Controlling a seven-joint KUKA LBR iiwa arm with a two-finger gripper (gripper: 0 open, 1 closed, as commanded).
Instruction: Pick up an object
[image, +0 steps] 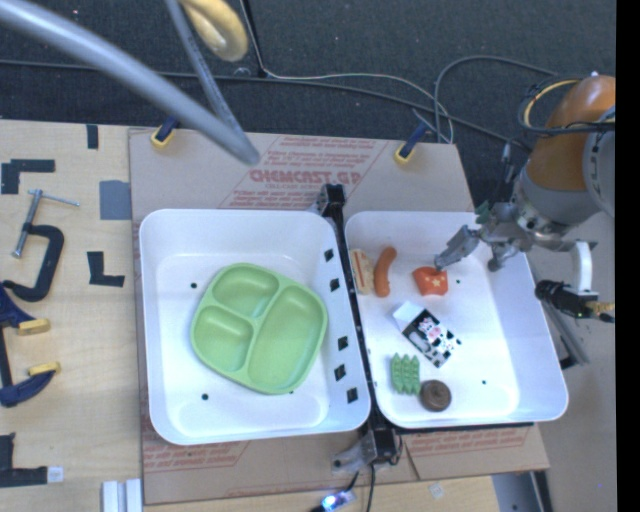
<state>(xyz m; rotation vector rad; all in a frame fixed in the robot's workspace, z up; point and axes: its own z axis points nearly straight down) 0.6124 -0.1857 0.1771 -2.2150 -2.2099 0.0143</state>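
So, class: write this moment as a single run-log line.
phase: approach | end effector: above right bin, near red object | held: nothing seen | left bin: green divided plate

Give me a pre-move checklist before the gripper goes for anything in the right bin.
1. Gripper over the right bin: ok.
2. Nothing between the fingers: ok.
3. Nearest target, the red piece, unobstructed: ok.
4. Hot dog lies near the bin's left wall, tight for a grasp: not ok.
5. Black-and-white toy, green block and brown disc spaced apart: ok.
6. Finger opening wide enough: cannot tell.
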